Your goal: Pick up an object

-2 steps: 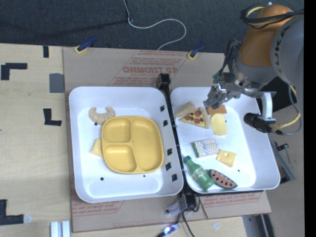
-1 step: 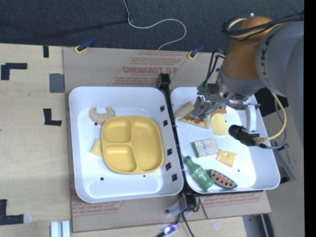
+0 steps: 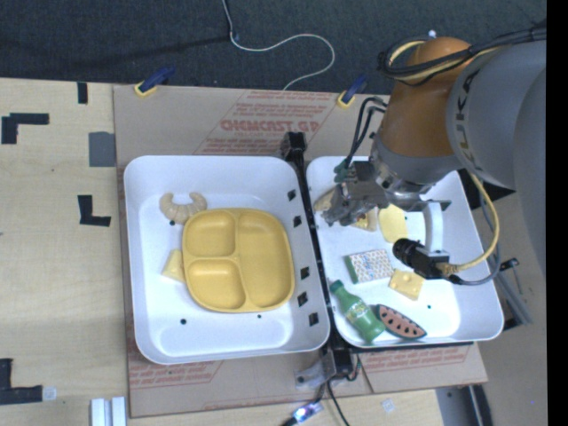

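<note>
1. The pincer [image 3: 348, 204] sits low at the 10 o'clock corner of the right bin [image 3: 479, 322]; whether it is apart or together cannot be told.
2. A green bottle [image 3: 356, 311] and watermelon slice [image 3: 400, 321] lie at 6 o'clock.
3. The left bin [image 3: 146, 185] holds a yellow divided plate [image 3: 238, 258].

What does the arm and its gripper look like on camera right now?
The arm is bulky and grey, with a rounded orange band above the wrist. Black and yellow cables loop around the wrist and down its side. The gripper is a dark metallic assembly, small beside the arm.
</note>
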{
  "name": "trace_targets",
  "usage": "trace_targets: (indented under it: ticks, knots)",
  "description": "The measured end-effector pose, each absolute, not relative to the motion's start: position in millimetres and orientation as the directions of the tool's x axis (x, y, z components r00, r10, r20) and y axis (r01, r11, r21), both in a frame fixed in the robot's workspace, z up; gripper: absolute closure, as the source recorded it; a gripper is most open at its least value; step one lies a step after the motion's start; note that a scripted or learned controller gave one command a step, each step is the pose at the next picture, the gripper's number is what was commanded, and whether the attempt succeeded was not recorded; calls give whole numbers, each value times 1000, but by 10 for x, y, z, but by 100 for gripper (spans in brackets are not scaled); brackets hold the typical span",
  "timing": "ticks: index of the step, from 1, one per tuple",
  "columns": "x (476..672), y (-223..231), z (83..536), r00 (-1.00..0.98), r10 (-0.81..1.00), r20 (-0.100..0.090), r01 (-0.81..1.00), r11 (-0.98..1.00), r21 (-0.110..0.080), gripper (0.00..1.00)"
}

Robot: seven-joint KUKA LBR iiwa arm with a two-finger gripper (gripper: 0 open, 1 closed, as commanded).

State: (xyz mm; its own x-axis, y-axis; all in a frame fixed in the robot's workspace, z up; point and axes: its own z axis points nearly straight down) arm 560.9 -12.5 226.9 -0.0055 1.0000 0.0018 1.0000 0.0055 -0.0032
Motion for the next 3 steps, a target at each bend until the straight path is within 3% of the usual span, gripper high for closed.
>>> trace_targets:
  ticks: [1, 2, 3]
  knots:
    - [5414, 342, 2217, -5, 1000, 1, 1000, 5, -5, 100]
    - [5541, 152, 2254, -1, 1000, 0, 1000, 1, -2, 100]
    - [5391, 216, 2172, -1, 1000, -1, 1000, 1, -5, 100]
